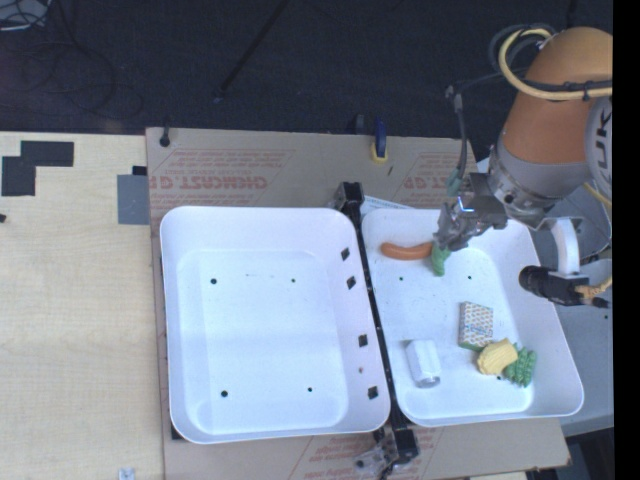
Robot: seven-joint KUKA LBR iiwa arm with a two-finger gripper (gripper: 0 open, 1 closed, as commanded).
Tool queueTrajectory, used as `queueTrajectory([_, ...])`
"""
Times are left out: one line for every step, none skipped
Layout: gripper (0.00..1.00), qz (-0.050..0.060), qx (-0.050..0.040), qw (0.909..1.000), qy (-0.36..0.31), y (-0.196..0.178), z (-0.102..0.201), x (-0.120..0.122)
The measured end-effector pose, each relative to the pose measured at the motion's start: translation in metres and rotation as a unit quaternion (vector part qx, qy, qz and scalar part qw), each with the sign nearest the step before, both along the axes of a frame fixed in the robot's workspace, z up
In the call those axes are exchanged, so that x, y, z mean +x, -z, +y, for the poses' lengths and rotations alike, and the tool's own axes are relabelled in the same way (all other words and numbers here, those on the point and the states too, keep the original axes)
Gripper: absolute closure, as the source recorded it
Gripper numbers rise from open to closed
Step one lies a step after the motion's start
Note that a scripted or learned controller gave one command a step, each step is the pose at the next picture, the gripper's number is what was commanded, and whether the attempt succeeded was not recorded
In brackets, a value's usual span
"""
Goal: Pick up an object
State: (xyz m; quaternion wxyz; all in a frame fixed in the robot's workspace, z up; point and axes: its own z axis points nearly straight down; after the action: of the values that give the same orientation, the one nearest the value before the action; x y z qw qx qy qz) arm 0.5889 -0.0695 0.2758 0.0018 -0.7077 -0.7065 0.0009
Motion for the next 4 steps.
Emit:
queueTrajectory([1.0,-0.002,0.0012,1.0,-0.006,-0.056,0.115,-0.069])
queueTrajectory([1.0,-0.001,-0.0016,1.0,0.0,-0.044,0.092,-0.02])
queueTrajectory([1.0,0.002,-0.0008,1.0,0.001,-0.023,0.097,-0.036])
queueTrajectory([1.0,0.0,-0.0013,1.0,-0.002,-0.006,0.1,-0.002])
